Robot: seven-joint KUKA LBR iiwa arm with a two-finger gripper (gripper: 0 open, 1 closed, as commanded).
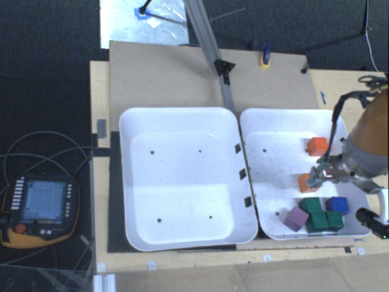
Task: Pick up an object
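Claw down over an orange block, right bin; nothing lifted yet.

My claw (317,176) sat low on the nearer orange block (305,183), which lay partly under it on the bin floor (270,163). Open or closed, I could not tell. Second orange block (316,145) just beyond; purple block (296,217), green blocks (316,215) and blue block (337,204) close below. Grasp and lift remained.

Smooth glossy white plastic bins (182,117), matt brown board bench (164,72), shiny metal pole (203,23)
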